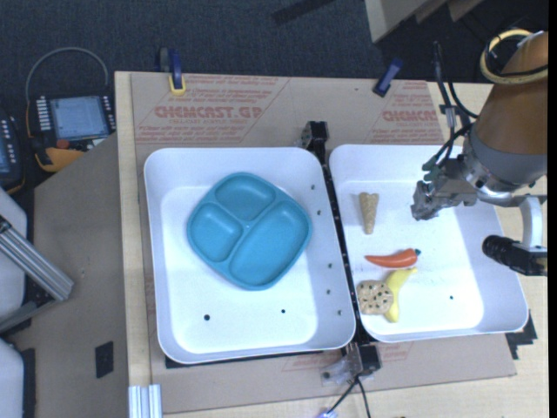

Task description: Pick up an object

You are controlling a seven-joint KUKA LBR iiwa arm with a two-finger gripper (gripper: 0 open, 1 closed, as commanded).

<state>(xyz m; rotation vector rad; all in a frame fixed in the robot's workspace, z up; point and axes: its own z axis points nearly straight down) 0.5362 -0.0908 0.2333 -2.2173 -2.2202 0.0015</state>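
The right bin (pixel 452 312) holds a tan cone-shaped piece (pixel 369 211), a red chili pepper (pixel 392 258), a yellow banana (pixel 397 291) and a speckled cookie (pixel 374 297). My gripper (pixel 426 204) hangs over the upper middle of that bin, to the right of the tan cone and above the pepper. Nothing shows between its fingertips. The arm's grey body and orange band (pixel 513 103) rise behind it at the right.
A blue sectioned plate (pixel 249 230) lies in the left bin (pixel 174 190). A black divider clamp (pixel 315 134) sits between the bins at the top. A black fitting (pixel 513 252) sticks in from the right over the right bin's edge.
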